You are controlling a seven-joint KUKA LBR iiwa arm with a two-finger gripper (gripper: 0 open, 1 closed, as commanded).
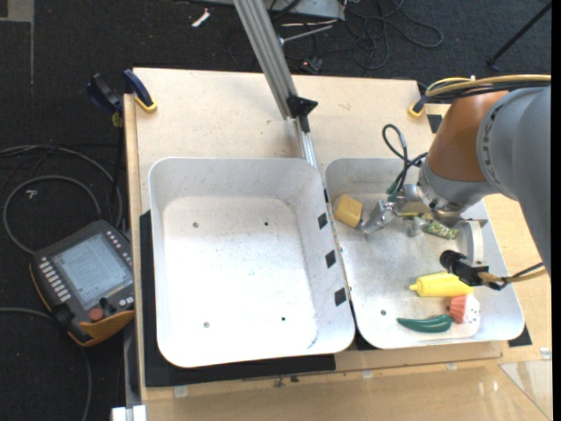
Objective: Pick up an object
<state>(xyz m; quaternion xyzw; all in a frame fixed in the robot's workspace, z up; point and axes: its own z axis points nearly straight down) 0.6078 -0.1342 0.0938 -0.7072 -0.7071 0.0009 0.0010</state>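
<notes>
The right white bin holds several small things. A tan block lies near its back left corner. A yellow toy, a green pepper and a red and white piece cluster at its front right. My gripper hangs low over the bin floor, just right of the tan block, and nothing is visibly held in it. The grey arm with its orange band reaches in from the right.
The left white bin stands beside the right one. A metal rail slants from the top down to the gap between the bins. A teach pendant lies on the floor at the left.
</notes>
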